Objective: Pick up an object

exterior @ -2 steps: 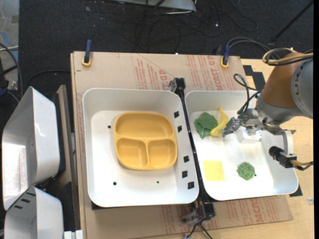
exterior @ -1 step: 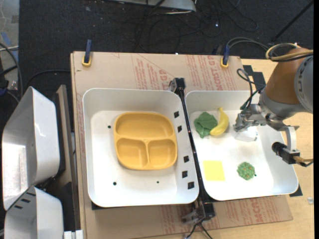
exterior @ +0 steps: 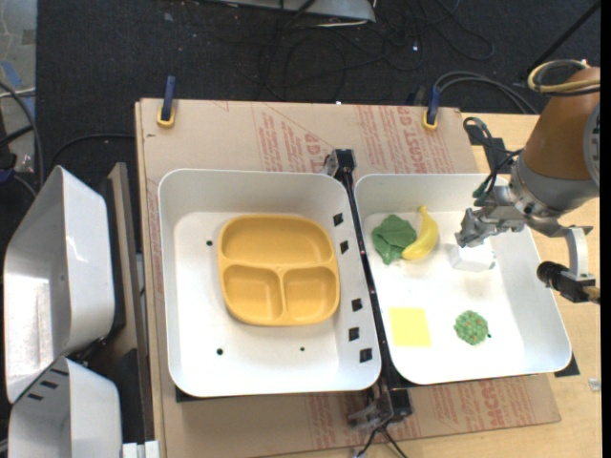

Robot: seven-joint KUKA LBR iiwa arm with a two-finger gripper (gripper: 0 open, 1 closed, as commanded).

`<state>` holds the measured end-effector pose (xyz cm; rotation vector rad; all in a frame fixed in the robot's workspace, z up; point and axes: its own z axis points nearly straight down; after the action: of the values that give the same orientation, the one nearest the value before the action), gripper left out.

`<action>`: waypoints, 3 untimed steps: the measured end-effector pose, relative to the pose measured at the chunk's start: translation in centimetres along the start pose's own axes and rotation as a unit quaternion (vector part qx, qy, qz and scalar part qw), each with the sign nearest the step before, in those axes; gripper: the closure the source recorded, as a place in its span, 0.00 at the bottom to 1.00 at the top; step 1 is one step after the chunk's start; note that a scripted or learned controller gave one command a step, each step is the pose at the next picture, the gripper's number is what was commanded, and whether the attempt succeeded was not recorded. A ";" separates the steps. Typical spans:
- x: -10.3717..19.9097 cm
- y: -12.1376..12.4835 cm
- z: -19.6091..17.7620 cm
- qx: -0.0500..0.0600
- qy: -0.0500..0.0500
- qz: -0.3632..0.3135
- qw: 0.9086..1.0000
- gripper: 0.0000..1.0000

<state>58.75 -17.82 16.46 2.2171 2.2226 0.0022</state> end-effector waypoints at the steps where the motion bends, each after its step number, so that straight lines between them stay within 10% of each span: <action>1: -0.2 0.7 -6.0 0.000 0.000 -0.001 1.000 1.00; 3: 5.4 1.5 -7.0 0.001 0.001 -0.002 1.000 1.00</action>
<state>60.24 -12.42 23.45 2.2141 2.2295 0.0004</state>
